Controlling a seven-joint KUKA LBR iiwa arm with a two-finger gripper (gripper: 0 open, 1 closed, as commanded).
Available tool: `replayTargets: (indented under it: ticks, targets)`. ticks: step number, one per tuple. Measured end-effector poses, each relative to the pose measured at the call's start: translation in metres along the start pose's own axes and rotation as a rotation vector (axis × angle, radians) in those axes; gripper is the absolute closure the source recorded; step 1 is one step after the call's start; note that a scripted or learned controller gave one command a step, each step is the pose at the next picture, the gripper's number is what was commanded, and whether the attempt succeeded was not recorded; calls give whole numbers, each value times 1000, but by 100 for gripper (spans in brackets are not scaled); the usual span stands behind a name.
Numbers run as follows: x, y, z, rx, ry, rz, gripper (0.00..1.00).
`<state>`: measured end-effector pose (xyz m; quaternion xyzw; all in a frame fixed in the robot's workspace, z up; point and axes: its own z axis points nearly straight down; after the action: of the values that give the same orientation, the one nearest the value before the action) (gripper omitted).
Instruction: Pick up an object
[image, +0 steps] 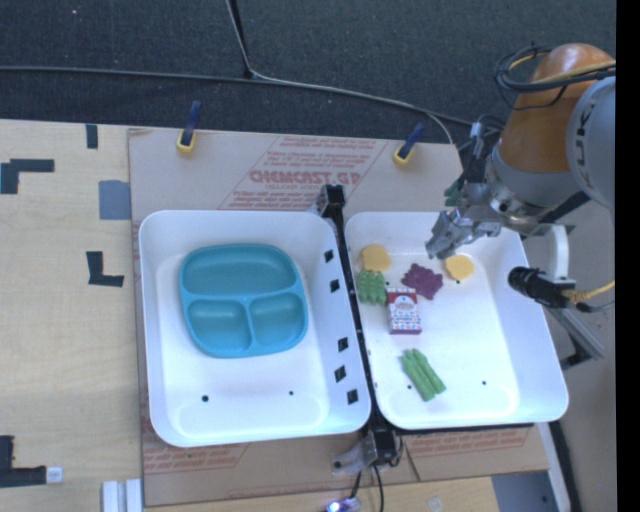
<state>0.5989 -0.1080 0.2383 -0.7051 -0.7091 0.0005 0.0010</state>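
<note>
Nearest the viewer, at 6 o'clock in the right bin (520, 395), a green bean-like piece (422, 373) lies at a slant. Just beyond it, toward 12 o'clock, sits a small red-and-white carton (404, 311), with a green block (372, 287) touching the bin's left side at its 10 o'clock and a purple piece (423, 280) at its 1 o'clock. A yellow piece (375, 257) lies beyond the green block; a second yellow disc (460, 267) lies at 3 o'clock of the purple piece.

The left bin (165, 400) holds a blue divided plate (242, 299), roughly centred.

The gripper (441, 243) hangs over the far part of the right bin, just above the purple piece and beside the yellow disc. Nothing shows between the fingers; whether they are spread or closed cannot be told.

Farthest: two yellow-and-blue clamps (187, 132) at the cardboard's far edge.
</note>
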Motion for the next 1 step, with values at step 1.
replayTargets:
  ticks: [1]
  targets:
    - [45, 3, 2, 0, 0, 0, 100]
